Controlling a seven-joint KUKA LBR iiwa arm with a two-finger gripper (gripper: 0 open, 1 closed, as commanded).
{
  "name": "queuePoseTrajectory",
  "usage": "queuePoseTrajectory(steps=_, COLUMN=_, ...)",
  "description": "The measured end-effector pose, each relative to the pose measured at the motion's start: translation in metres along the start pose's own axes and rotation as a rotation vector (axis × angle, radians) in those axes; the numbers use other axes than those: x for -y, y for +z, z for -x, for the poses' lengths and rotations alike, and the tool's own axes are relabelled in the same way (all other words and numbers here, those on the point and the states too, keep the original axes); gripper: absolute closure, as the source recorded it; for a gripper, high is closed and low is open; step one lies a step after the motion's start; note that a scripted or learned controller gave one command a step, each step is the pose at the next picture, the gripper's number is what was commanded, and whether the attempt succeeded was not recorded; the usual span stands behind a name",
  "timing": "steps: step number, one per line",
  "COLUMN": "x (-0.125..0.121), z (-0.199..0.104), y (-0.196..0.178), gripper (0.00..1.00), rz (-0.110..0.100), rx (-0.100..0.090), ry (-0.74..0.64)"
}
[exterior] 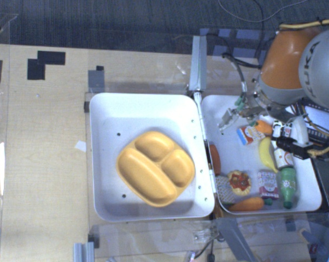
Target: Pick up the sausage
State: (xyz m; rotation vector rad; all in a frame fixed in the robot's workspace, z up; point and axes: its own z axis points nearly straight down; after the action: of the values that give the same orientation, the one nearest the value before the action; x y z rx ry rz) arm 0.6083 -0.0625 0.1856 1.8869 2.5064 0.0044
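The sausage [215,158] is a small reddish-brown link lying lengthwise against the left wall of the right bin [230,146]. My gripper [230,117] hangs over the far left part of that bin, beyond the sausage and a little to its right, apart from it. Nothing shows in its grasp. The grey arm with its orange band [287,59] reaches in from the upper right.
The right bin also holds a banana [265,153], a green bottle [287,187], a pizza slice [239,182], a carrot [246,203] and small packets. The left bin [104,146] holds a yellow divided plate [155,167]. A metal divider [197,64] stands between the bins.
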Motion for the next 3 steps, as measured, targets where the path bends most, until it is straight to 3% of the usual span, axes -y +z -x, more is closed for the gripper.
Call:
queuePoseTrajectory(steps=1, x=0.057, z=0.009, y=0.087, gripper=0.00, rz=0.000, rx=0.000, ry=0.171)
queuePoseTrajectory(steps=2, x=0.100, z=-0.003, y=0.095, gripper=0.00, rz=0.013, rx=0.003, ry=0.299)
queuePoseTrajectory(steps=3, x=0.100, z=-0.003, y=0.095, gripper=0.00, rz=0.013, rx=0.003, ry=0.300)
